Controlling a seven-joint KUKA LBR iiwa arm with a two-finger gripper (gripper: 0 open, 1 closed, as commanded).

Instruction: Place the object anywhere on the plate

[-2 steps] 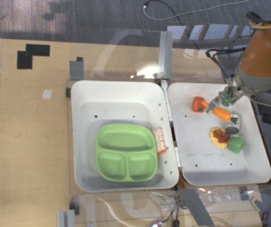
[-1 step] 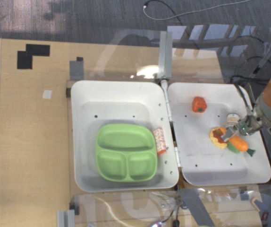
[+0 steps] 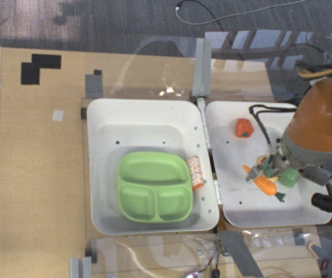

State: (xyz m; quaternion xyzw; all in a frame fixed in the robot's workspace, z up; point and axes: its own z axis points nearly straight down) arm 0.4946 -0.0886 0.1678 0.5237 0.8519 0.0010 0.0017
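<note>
- The grey-and-orange arm (image 3: 322, 120) reaches in from 3 o'clock and hangs low over the right bin (image 3: 229, 201), its gripper (image 3: 268, 168) down among a small cluster of toy food.
- The likeliest task object, an orange carrot (image 3: 264, 184) with a green tip, lies on the right bin's floor just at 6 o'clock of the gripper, touching or nearly touching it.
- The carrot's long axis runs from about 10 o'clock to 4 o'clock, green end toward 4 o'clock.
- A green rounded piece (image 3: 289, 177) sits just at 3 o'clock of the carrot, crowding the approach; a red pepper-like piece (image 3: 244, 128) lies well apart at 11 o'clock.
- Whether the jaws are spread or pressed together cannot be told from here: the wrist and clutter hide them, and nothing is clearly seen pinched.
- The green divided plate (image 3: 154, 185) rests in the left bin (image 3: 102, 155), at 9 o'clock of the gripper, across the divider where the two bins meet.
- A small striped packet (image 3: 195, 172) leans at the plate's 3 o'clock rim.
- By this reading the pick is unfinished; the move ahead turns on closing across the carrot's narrow width, then carrying it toward 9 o'clock.
</note>
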